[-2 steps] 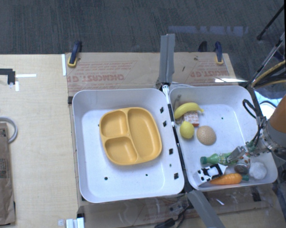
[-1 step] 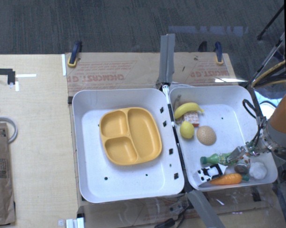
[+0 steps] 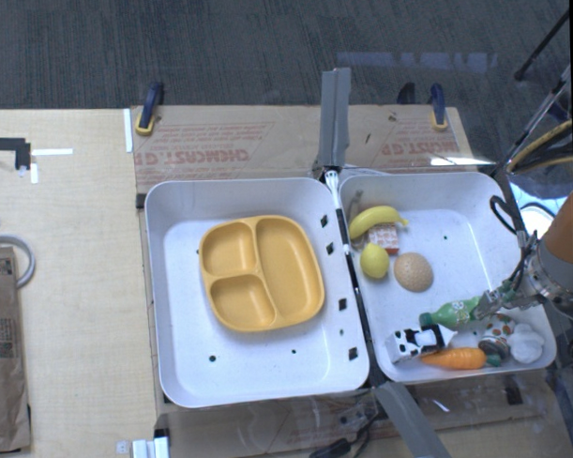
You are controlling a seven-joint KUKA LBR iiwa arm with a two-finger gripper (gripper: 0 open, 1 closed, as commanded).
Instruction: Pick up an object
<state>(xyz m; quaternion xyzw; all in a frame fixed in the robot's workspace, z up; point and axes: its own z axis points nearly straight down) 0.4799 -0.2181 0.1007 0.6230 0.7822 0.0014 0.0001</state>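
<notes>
Beside the green bottle (image 3: pixel 455 312), the gripper (image 3: pixel 500 303) hovers at its right end; bottle lies lengthwise leftward. I cannot tell its state.

Green bottle (image 3: pixel 452 312) lying flat, right bin's (image 3: pixel 454 194) near-right corner

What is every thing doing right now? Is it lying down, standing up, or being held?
Yellow plate: lying flat in the left bin, nothing in its three sections.
Banana: lying in the right bin.
Lemon: resting below the banana.
Brown egg: lying beside the lemon.
Green bottle: lying on its side.
Toy cow: lying by the carrot.
Carrot: lying flat.
Gripper: low, at the bottle's end.
</notes>
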